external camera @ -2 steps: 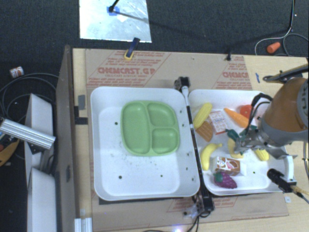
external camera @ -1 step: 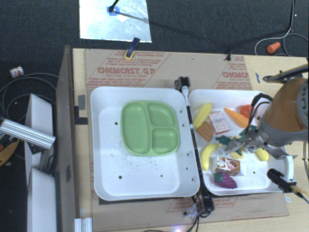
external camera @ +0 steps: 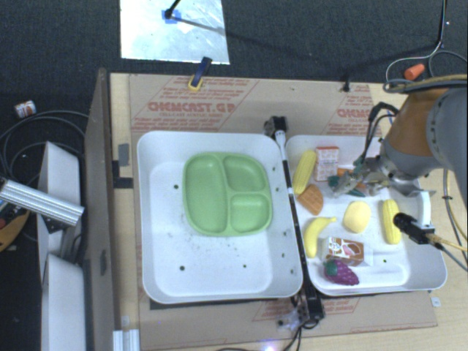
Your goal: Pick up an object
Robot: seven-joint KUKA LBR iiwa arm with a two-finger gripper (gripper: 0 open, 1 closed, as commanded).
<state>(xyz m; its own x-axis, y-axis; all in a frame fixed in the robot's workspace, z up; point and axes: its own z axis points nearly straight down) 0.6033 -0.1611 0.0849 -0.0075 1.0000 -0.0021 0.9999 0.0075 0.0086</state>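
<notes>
It was a robotics lab: a cardboard-topped bench [external camera: 219, 97] bore two shallow white plastic bins [external camera: 157, 218], with loose black cables [external camera: 22, 148] alongside.

Right bin [external camera: 437, 273] is packed tight: corn cob [external camera: 304, 170] along the left wall, orange piece [external camera: 312, 198] just beside it, banana [external camera: 316, 232] below, juice carton [external camera: 344, 250] and grapes [external camera: 341, 272] crowding the near edge. Lemon [external camera: 357, 216] sits mid-bin with a second banana [external camera: 390, 221] close on its right, so only narrow gaps there. The arm [external camera: 420, 134] hangs over the far right corner, blocking entry. Open floor along the near right corner. In the left bin [external camera: 157, 218], a green divided plate [external camera: 226, 194] fills the middle; bare margins ring it.
</notes>
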